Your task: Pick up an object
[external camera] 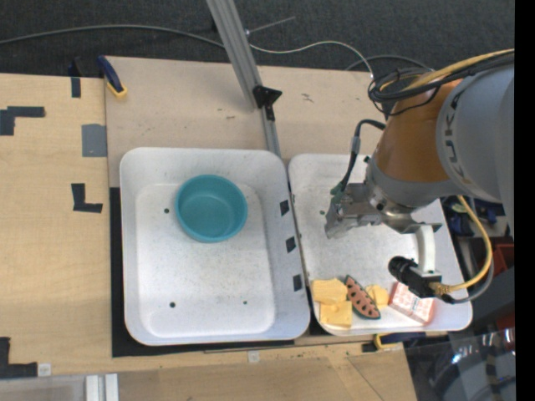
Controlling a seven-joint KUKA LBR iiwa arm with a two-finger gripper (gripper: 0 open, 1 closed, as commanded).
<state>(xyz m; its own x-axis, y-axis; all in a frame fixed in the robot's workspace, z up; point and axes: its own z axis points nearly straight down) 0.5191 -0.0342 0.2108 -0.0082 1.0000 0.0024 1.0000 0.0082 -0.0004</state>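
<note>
- Looking down on your desk (50,249), you see two shallow white bins side by side: the left bin (142,307) and the right bin (309,190).
- Your grey arm (468,132) with its orange band reaches in from the right and hangs over the right bin.
- A teal bowl (211,207) sits upright in the left bin, toward its far half.
- Your gripper (334,224) points down at bare floor in the upper left part of the right bin; you cannot tell from this angle whether it is apart or together.
- Along the right bin's near edge lie yellow foam pieces (333,301), a dark seeded slice (361,299) touching them, and a red-and-white packet (411,304) just beside, all well apart from the gripper.
</note>
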